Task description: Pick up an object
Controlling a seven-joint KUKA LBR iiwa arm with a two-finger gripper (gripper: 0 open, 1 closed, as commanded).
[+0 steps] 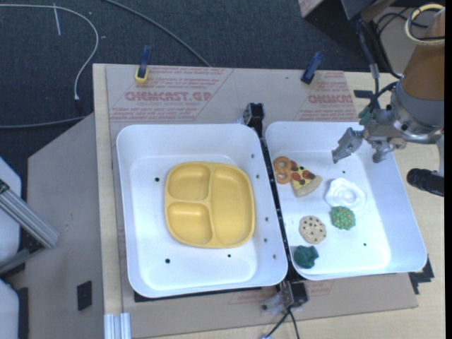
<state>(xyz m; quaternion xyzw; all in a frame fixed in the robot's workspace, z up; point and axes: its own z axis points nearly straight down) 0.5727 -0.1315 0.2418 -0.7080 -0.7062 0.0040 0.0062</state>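
Dark green lumpy toy [306,255] at the near edge of the right white bin [395,221]. Beyond it: round speckled cookie [311,228], green leafy piece [343,217], white blob [345,193], pizza slice [305,179], pretzel [284,168]. Tool [361,149] over bin's far end, fingers spread, pinching nothing.

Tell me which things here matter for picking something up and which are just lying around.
For the job: gripper; right bin with pretzel, pizza slice, white piece, green piece, cookie, dark green piece.

Lying about: left bin, yellow tray, blue clamps, white cable.
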